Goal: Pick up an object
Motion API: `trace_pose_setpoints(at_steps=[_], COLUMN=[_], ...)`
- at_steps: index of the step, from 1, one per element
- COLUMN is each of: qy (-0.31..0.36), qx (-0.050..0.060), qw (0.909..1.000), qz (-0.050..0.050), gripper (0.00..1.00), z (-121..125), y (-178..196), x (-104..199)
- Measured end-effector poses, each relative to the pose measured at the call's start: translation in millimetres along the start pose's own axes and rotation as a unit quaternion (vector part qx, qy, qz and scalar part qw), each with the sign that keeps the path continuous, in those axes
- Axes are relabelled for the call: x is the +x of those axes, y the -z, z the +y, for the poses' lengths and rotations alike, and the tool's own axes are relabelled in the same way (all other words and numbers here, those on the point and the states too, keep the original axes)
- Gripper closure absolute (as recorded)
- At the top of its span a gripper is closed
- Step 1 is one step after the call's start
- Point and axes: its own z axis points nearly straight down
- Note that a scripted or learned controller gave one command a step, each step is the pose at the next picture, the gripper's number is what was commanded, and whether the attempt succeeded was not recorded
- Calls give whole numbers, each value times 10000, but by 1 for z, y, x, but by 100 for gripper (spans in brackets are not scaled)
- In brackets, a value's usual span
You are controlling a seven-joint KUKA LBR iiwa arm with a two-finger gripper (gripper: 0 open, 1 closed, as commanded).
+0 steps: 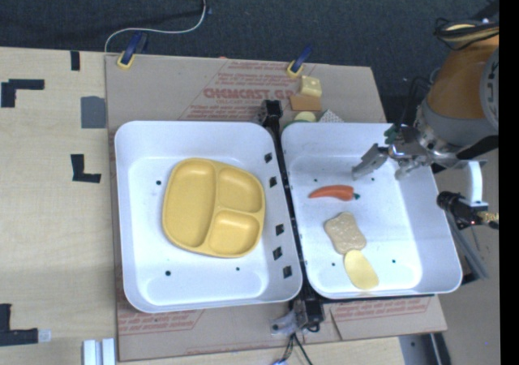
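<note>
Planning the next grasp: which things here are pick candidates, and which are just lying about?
Candidates, right bin: orange carrot-like piece, beige cracker-like piece, yellow oval piece; gripper hovers near the carrot.

Lying about: yellow divided plate in left bin, small blocks behind the bins.

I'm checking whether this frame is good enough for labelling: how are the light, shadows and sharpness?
Camera view: light is even and soft, with faint shadows beside the yellow plate and the carrot; the white bins look bright but keep their edges; the whole picture is slightly soft, and the gripper is too blurred to read its fingers.
</note>
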Motion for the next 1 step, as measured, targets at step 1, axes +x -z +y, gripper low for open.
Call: trace_pose_setpoints(at_steps=[1], qy=[-3], qx=[-22], qw=[10000], qz=[11], gripper=[0], z=[16], y=[-109], x=[25])
